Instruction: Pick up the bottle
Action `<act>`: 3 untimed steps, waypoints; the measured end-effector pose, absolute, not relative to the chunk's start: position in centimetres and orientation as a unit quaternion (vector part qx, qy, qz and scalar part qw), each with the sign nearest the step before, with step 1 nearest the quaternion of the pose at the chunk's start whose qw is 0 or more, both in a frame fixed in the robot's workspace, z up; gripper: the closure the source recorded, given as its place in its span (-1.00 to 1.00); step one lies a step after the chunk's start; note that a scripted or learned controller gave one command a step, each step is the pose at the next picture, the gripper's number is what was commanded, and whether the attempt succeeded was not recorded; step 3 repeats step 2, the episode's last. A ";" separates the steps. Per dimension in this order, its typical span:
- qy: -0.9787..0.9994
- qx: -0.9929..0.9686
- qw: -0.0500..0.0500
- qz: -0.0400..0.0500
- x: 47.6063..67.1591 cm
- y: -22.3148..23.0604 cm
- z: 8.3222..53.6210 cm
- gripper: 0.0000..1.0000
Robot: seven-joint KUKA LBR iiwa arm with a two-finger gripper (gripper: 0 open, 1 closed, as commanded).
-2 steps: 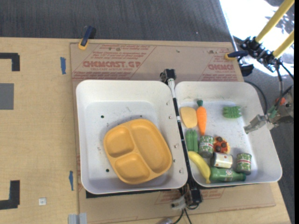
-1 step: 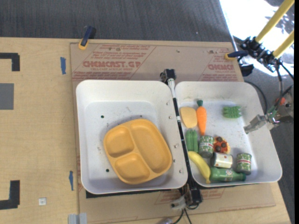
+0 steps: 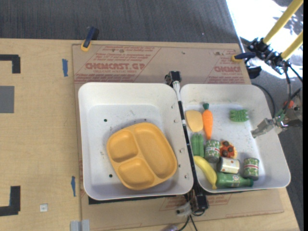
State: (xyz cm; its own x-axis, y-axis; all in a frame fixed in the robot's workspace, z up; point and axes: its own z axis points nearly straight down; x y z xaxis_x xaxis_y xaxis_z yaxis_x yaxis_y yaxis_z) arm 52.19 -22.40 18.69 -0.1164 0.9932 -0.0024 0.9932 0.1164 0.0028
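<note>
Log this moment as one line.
tool: at right bin's right rim | bottle: lying at bin's near edge, untouched | tray: left bin

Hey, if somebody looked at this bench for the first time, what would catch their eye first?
Probably the yellow divided tray, lying by itself in the left bin. Next, the cluster of toy food crowded into the right bin: an orange carrot, a banana, small cans, and a green bottle lying on its side near the front wall. The gripper sits at that bin's right rim.

Robotics lab bench, cardboard sheet clamped down, two white bins, toy food, tape markers, loose cables
</note>
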 end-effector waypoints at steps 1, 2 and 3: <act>0.747 0.665 0.002 0.000 52.2 -22.4 18.7 -1.00; 0.747 0.665 0.002 0.000 52.2 -22.4 18.7 -1.00; 0.747 0.665 0.002 0.000 52.2 -22.4 18.7 -1.00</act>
